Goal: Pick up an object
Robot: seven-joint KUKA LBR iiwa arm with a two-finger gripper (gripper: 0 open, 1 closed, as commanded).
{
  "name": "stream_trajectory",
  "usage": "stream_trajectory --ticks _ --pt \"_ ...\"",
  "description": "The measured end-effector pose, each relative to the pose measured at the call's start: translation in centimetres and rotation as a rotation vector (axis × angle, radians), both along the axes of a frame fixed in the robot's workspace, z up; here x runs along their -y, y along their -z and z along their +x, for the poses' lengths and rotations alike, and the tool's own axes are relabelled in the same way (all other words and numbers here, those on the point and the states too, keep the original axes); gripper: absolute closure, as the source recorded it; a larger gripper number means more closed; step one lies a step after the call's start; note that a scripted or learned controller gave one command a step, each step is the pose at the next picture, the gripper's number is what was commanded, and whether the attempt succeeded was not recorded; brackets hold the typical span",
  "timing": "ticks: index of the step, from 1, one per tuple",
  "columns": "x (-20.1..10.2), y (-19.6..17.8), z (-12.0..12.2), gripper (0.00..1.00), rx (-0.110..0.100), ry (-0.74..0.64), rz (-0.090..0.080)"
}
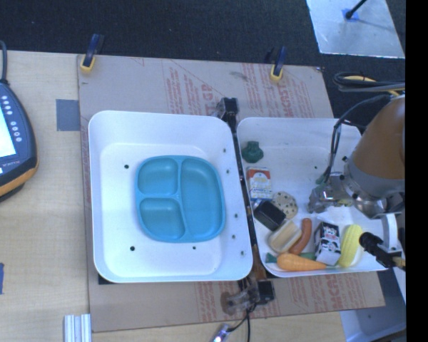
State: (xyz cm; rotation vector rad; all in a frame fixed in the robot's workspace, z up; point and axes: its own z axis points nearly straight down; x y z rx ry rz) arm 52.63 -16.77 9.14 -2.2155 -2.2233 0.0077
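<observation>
The tool (327, 199) hangs low over the right bin (299, 130), near its right wall, tucked under the arm (379, 152) with its orange band; whether it is open or closed, I cannot tell from up here, and nothing shows in its grip. Just below it, the toys crowd the bin's near edge. A carrot (302, 263) lies along the front rim, a hot dog (291, 235) sits above it, and a black block (269, 214) rests at the hot dog's upper left. A cookie (285, 203) lies beside that block, a red-and-white packet (260, 182) sits higher up by the left wall, and a small green piece (252, 149) lies alone near the top left. To the right of the hot dog stands a black-and-white carton (329, 241), with a yellow corn cob (351, 245) touching its right side. The tool is nearest the carton and corn, but apart from both.

Over in the left bin (103, 191), a blue tray (180, 198) with three compartments lies flat in the middle. Both bins rest on a cardboard sheet (192, 84) clamped to the wooden surface (36, 248), and a pendant (3, 141) with a lit screen lies at the far left.
</observation>
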Motion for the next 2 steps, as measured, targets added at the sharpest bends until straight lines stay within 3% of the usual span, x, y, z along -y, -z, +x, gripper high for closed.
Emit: stream_trajectory --ticks 1,2 --pt "-7.3 0.0 6.8 0.0 0.001 -0.005 0.0" --pt "-10.7 -10.2 13.0 0.0 0.004 0.0 0.002"
